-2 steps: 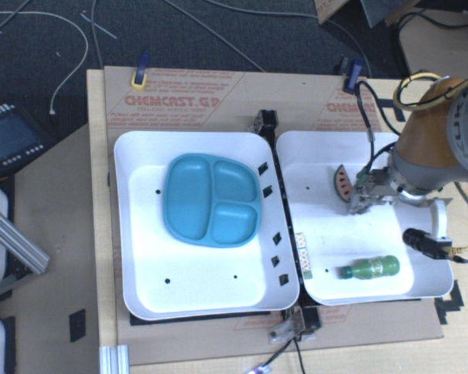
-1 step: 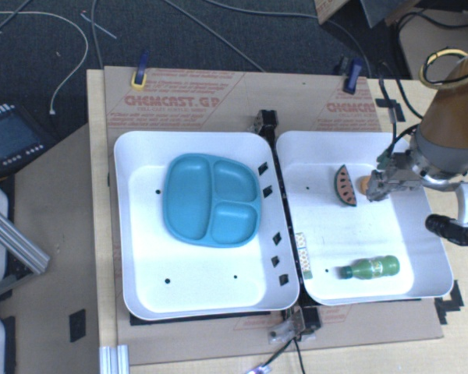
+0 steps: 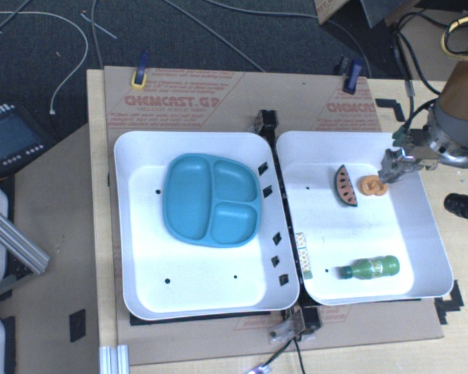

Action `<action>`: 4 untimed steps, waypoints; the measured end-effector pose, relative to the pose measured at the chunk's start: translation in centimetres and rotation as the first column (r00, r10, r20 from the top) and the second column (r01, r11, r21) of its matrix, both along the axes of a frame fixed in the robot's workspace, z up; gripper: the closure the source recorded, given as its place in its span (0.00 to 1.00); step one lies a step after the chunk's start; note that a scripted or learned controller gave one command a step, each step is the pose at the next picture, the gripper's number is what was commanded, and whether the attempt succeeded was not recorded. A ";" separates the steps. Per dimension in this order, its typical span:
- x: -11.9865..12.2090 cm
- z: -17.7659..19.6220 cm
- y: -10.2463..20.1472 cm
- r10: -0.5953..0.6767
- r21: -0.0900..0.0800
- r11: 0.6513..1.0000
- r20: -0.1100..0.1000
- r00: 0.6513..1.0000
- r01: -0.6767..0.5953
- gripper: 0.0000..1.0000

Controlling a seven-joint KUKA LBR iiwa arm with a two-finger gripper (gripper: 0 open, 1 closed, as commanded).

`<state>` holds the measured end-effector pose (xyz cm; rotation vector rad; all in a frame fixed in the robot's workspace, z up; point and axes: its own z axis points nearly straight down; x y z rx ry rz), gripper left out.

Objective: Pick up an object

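My hand (image 3: 390, 170) hung low over the right bin (image 3: 421, 232), its spread impossible to tell from here. The small orange piece (image 3: 373, 185) sat just beside it, toward the watermelon slice (image 3: 345, 185); the green bottle (image 3: 372, 269) lay crosswise, well apart.

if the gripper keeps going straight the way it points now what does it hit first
Most likely the small orange piece: the gripper points down and left in the right bin, its tip right beside that piece. The watermelon slice lies further along. Height above the bin is unclear.
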<state>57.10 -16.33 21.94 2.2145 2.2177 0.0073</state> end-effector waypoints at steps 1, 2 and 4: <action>0.2 4.4 -0.4 -0.001 0.000 1.000 -0.003 1.000 0.001 1.00; 2.7 4.0 4.9 0.005 0.003 1.000 -0.006 1.000 -0.005 1.00; 5.6 2.9 16.4 0.005 0.004 1.000 -0.007 1.000 -0.005 1.00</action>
